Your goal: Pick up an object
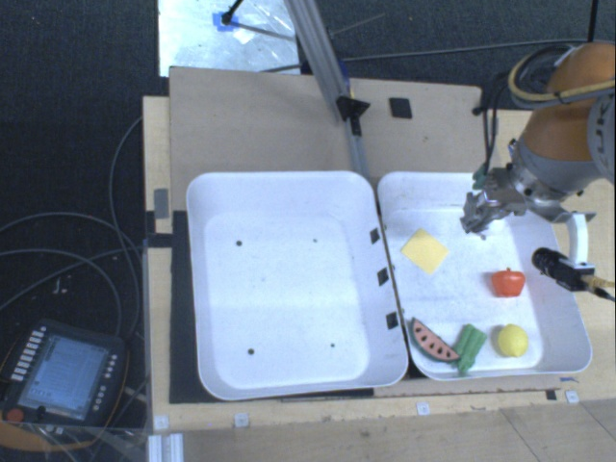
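I've got two white bins on the bench; the left bin (279, 287) is bare, all the objs sit in the right bin (553, 354). Arm's in from the right w/ the gripper (478, 218) over the right bin's back half, nothing pinched; can't tell how its tips stand. Nearest obj is the yellow block (424, 251), just left of and toward the front from the gripper, lying flat as a diamond. Red tomato (508, 282), watermelon slice (433, 342), green piece (470, 346) and lemon (512, 340) sit farther front.
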You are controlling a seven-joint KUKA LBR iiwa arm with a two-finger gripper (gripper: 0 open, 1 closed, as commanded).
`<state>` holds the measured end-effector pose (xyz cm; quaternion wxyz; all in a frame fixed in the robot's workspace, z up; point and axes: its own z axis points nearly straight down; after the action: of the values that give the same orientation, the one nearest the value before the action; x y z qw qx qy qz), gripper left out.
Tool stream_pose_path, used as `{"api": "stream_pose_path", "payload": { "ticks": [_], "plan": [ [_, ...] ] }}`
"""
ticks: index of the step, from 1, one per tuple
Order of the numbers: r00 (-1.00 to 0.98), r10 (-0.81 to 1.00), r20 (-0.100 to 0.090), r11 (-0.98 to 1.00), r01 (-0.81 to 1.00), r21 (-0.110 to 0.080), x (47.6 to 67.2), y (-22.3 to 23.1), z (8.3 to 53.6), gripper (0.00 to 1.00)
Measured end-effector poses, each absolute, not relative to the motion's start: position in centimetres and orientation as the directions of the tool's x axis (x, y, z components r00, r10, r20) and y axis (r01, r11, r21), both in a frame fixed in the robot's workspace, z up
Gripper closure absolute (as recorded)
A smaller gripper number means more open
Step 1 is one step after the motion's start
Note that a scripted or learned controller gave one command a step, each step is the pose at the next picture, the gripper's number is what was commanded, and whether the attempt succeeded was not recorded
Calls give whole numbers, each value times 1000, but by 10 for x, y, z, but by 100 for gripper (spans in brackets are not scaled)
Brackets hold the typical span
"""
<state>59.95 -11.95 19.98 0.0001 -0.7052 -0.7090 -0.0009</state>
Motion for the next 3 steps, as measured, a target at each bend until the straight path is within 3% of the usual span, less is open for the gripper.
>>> {"api": "stream_pose_path", "payload": {
  "ticks": [3],
  "plan": [
    [-4,1000,1,4,1000,0,638,37,205,100]
  ]
}}
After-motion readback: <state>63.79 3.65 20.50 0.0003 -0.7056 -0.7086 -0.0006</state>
